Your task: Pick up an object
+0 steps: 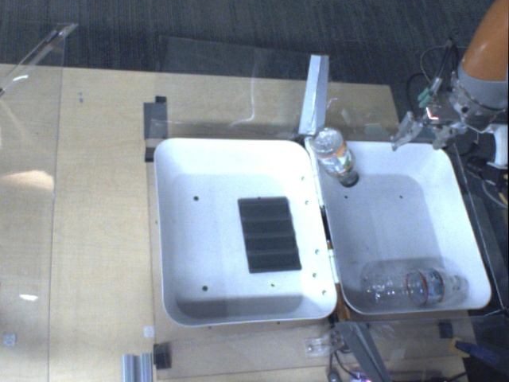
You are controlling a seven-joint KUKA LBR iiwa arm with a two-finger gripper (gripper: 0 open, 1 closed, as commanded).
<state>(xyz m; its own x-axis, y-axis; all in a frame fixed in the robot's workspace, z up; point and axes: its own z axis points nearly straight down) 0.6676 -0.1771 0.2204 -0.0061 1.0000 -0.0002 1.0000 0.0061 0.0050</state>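
Task names no particular object; three candidates lie in the bins. Clear plastic bottle (407, 286) lies on its side in the right bin (413, 193), along the near wall, neck end toward the right, label band around its middle; looks crumpled, see-through, so outline is faint. Second, smaller clear bottle (334, 155) sits at the far left corner of the right bin, tilted, leaning across the rim where the two bins meet, dark cap end pointing down into the bin, other end up toward the grey upright post (315, 95) behind the divide. Black ridged rectangular pad (270, 234) lies flat near the middle of the left bin (187, 181), well apart from all walls; four ribbed bands visible across it.

Gripper (421, 128) hangs above the far right corner of the right bin, just outside the far rim, well apart from both bottles and the pad; nothing visible between its fingers; jaw state: cannot tell, the tip is small and cluttered with cables. Orange band (487, 50) of the arm shows at the top right, grey wrist below it.

Both bins rest side by side on a light wooden bench (87, 213), rims touching; clear plastic sheet (32, 173) covers the bench's left part, with glare patches; black brackets (156, 122) at the left bin's far corner; dark carpet (199, 6) beyond the bench.
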